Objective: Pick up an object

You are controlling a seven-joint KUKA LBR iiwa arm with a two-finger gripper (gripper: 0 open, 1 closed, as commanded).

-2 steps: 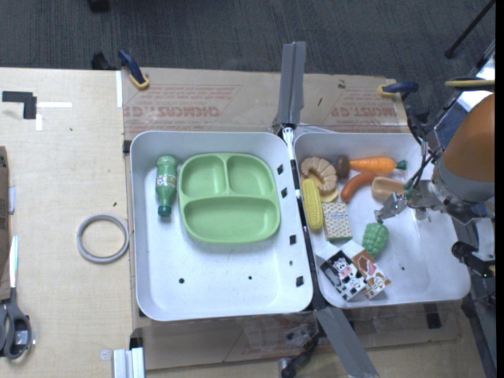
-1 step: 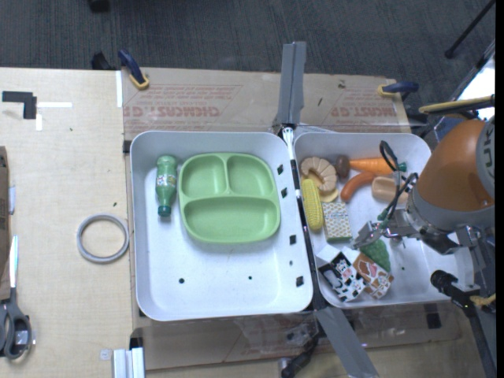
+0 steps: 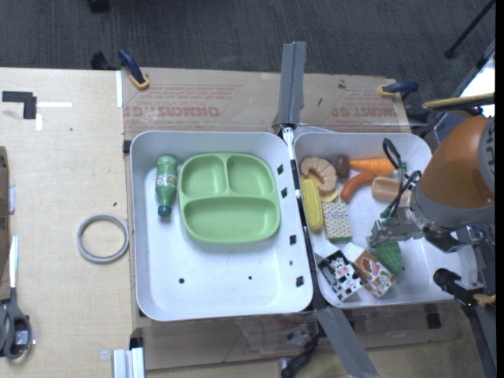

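Claw [image 3: 383,235] hides part of a green item [image 3: 389,256]; cannot tell its state

So the light wooden bench [image 3: 63,179] has a flat sheet of brown printed cardboard [image 3: 213,101] across its back part, held by a blue-and-yellow clamp [image 3: 134,69] at the left corner and another clamp [image 3: 398,90] at the right. Two shallow white plastic bins sit side by side, left bin [image 3: 220,290] and right bin [image 3: 417,290]. Left of them lies a grey tape ring [image 3: 102,238], with scissors [image 3: 14,325] at the bench's left edge and a black L-shaped mark [image 3: 21,101] up top.
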